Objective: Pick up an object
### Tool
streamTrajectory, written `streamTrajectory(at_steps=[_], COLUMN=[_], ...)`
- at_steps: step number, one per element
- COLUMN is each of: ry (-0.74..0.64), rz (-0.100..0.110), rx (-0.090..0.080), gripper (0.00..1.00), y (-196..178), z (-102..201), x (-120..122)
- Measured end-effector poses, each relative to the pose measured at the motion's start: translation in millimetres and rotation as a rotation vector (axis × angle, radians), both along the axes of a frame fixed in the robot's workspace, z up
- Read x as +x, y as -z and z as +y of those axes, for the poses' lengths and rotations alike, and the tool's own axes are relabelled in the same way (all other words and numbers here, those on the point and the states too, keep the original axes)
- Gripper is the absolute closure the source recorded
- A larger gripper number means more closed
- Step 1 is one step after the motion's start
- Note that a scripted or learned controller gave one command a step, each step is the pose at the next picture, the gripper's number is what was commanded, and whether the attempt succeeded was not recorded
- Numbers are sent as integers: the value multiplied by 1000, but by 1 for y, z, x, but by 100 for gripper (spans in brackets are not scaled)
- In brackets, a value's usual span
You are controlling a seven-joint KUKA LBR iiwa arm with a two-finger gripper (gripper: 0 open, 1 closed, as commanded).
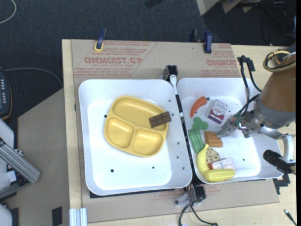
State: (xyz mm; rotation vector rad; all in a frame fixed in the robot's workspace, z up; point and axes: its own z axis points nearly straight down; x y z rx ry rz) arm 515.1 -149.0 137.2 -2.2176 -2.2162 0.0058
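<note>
My gripper hangs low over the right bin, reaching in from the right. Its tip is just right of an orange cracker-like block and below a white and purple packet. An orange carrot lies at the bin's upper left. Below it is a green vegetable toy. A yellow banana, a spotted wedge and a red and white packet sit by the front wall. Nothing visibly hangs from the gripper.
The left bin holds a yellow divided plate with a brown chocolate bar on its right rim. A black divider strip runs between the bins. Cables loop near the arm at the right.
</note>
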Motion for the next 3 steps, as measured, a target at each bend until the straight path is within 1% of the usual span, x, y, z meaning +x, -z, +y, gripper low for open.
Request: streamTrajectory(at_steps=[1,2,3], ry=[0,0,-2], rz=[-9,-18,-14], rx=[3,0,-5], gripper=[0,100,100], y=[49,34,-18], z=[2,1,0], x=[2,4,16])
